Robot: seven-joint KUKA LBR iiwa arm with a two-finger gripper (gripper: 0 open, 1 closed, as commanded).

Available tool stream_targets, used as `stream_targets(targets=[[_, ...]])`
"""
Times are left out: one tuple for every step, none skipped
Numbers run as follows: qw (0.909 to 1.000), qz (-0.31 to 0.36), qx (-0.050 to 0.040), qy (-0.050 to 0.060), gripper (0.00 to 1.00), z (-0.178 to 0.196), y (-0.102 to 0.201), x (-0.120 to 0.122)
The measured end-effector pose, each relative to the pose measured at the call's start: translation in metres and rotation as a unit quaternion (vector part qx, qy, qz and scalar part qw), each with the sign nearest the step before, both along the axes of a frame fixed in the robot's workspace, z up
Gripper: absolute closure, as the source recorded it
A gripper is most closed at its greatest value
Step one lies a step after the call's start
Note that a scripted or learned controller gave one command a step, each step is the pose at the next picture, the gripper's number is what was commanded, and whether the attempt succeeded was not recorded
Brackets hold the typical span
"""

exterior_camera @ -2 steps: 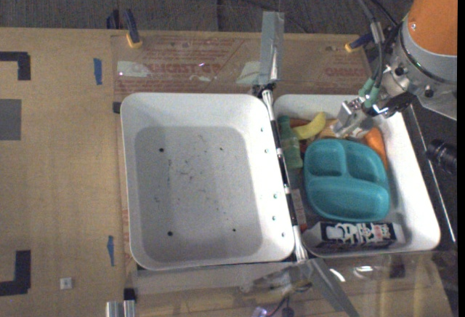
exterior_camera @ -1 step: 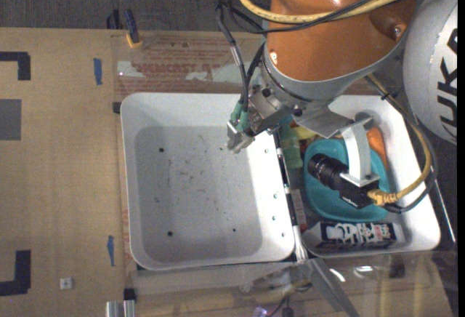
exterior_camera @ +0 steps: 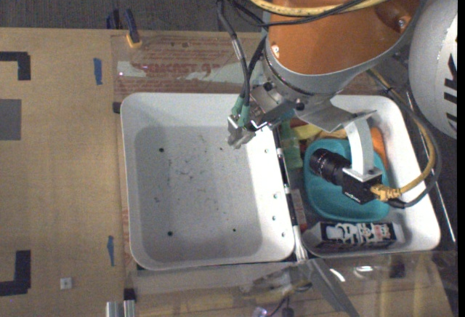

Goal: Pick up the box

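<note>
On the cardboard-topped bench [exterior_camera: 58,185], my gripper [exterior_camera: 240,130], fingers' state unreadable, hangs mid-frame; the box [exterior_camera: 361,233] lies lower right, long axis left-right.

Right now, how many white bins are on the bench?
2. The left bin sits in the middle of the view. The right bin is beside it, touching along the middle edge, partly covered by the arm, with a box at its near edge.
</note>
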State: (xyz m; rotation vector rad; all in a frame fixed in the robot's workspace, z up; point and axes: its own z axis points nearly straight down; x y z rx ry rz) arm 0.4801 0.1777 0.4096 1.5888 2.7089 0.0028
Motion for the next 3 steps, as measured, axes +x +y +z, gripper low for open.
stream_targets(targets=[[1.0000,0.001,0.0006,-0.002,1.00,0.010,0.001,0.001],[0.9998,0.019,-0.0006,0.001,1.00,-0.040,-0.006,0.064],[0.9988,0.050,-0.0007,-0.001,1.00,0.024,-0.104,0.003]])
